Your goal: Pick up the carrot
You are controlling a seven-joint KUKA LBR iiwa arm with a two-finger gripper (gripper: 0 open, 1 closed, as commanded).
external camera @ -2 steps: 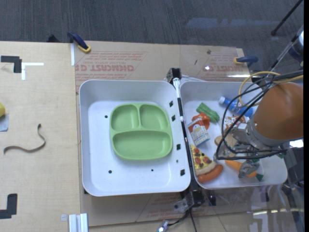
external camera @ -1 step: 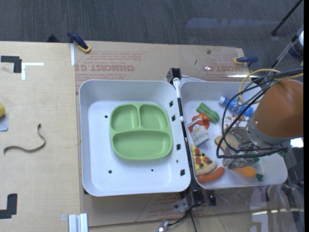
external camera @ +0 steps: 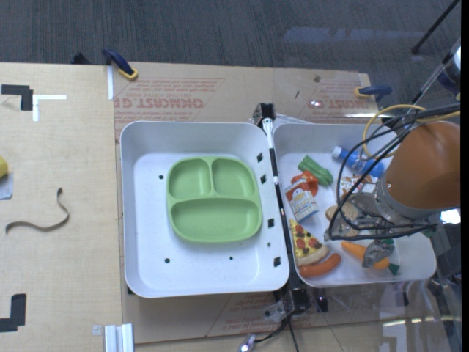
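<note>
The near edge of the bench [external camera: 66, 299] carries a black bracket mark at the left and a clamp fitting below the seam between the two bins. Just beyond it sit the near walls of the left bin [external camera: 139, 270] and the right bin [external camera: 421, 270], which stand side by side, touching along a hinged black-clipped seam.

Left bin: contains a green divided plate [external camera: 215, 199], lying flat near the centre, with two small compartments on the far side and one long compartment on the near side.

Right bin: holds several toy food items. A sausage [external camera: 319, 266] lies at the near left, with a pizza slice [external camera: 308, 245] touching it on the far side. A red-topped packet [external camera: 302, 195] lies beyond the pizza slice, and a green vegetable piece [external camera: 316, 169] lies farther still. A blue item [external camera: 342, 153] sits near the far wall, partly behind cables.

Task object: the carrot [external camera: 355, 249] lies in the near right part of the right bin, to the right of the sausage, orange, with its right end hidden under the gripper.

Arm: the arm [external camera: 429, 167] enters from the right, its orange band over the right bin, with black and yellow cables looped around it. The gripper [external camera: 378, 254] is low in the bin, directly beside the carrot. Finger spacing cannot be determined; the wrist and cables obscure it, and no object is visibly held.

Left of the bins, a curved dark strip [external camera: 40, 222] lies on the bare bench.
</note>
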